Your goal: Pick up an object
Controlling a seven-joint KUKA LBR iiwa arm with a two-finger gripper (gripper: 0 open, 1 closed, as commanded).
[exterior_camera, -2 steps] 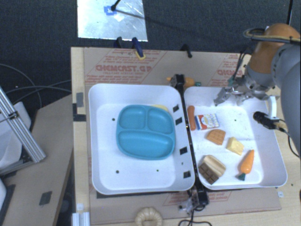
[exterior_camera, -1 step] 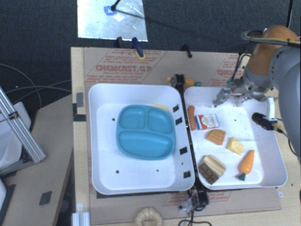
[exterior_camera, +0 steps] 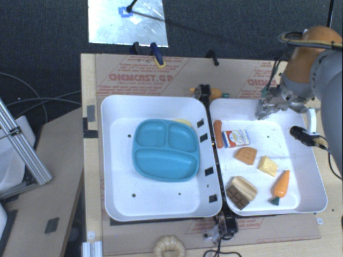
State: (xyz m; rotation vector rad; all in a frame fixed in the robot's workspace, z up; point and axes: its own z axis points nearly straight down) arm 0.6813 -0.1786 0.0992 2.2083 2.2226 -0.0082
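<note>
Objects for pick-up lie loose in the right bin, none of them between the gripper's fingers. A toy carrot rests near the bin's right wall, long axis close to vertical in the view, green stem end toward the near edge and the orange tip pointing away toward the far side. A toy sausage lies along the bin's left wall, long axis also running near to far. A small printed carton sits just beside the sausage, its long axis running left to right. A tan wedge lies near the bin's middle, with a pale yellow block just to its right, apart from it. A brown layered block sits near the front-left corner, tilted diagonally.

The left bin holds a blue divided plate, single large compartment toward the near side, two smaller ones toward the far side. A yellowish item behind the plate's far edge is mostly hidden and cannot be identified.

The gripper hangs over the far edge of the right bin, well apart from every object. Finger spacing appears narrow, though the parts blur together here and the state cannot be told with confidence.
</note>
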